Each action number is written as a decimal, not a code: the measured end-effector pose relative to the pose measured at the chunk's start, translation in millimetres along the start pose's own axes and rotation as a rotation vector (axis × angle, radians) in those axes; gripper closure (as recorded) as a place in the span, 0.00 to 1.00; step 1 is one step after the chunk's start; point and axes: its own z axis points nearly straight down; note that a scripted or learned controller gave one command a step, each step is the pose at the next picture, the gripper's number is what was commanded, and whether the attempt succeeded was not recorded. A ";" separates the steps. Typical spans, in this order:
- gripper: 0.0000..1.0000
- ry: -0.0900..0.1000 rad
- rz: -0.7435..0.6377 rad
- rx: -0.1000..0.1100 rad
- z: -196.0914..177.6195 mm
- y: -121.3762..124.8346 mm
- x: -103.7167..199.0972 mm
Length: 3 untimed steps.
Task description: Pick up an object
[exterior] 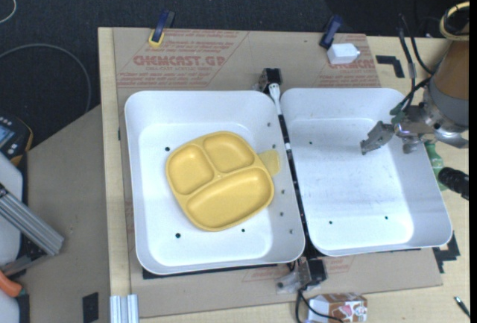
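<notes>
Camera view shows a yellow tray with three compartments lying flat in the left bin. Over the right bin, near its right wall, the end effector hangs with fingers spread and nothing between them, well apart from the tray.

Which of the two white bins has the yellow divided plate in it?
The left shallow white bin holds the yellow three-compartment plate. The right white bin has the two-finger gripper above it instead.
</notes>
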 end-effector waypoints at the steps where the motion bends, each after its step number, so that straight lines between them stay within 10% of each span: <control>1: 0.00 0.002 -0.010 -0.012 -89.7 -15.9 90.8; 2: 0.00 0.003 -0.011 -0.010 -171.2 -73.6 173.6; 3: 1.00 -0.001 -0.001 -0.006 -176.7 -71.7 168.2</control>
